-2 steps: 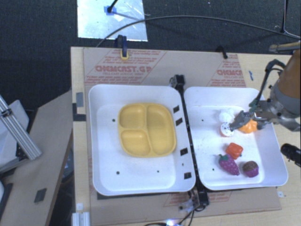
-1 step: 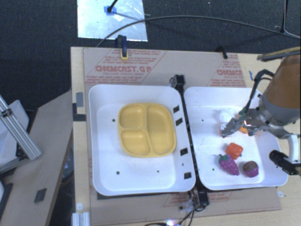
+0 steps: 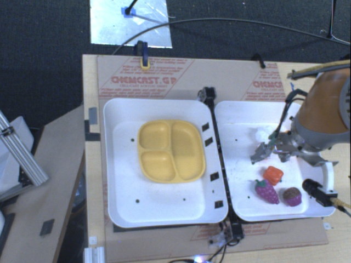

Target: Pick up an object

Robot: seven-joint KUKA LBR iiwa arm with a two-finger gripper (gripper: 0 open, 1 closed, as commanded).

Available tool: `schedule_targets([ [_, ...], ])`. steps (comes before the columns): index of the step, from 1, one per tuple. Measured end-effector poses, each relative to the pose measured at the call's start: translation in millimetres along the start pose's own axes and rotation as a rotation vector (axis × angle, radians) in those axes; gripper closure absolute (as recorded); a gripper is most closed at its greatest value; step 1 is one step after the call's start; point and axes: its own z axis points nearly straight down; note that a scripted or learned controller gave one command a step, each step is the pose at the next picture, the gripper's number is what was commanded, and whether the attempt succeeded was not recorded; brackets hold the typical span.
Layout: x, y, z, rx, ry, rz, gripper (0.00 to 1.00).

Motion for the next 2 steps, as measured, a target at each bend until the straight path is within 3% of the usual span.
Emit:
schedule_targets([
  [1, 3, 10, 51, 0.001, 0.0, 0.0, 0.0],
  [2, 2, 11, 37, -0.004, -0.001, 0.002, 1.0],
])
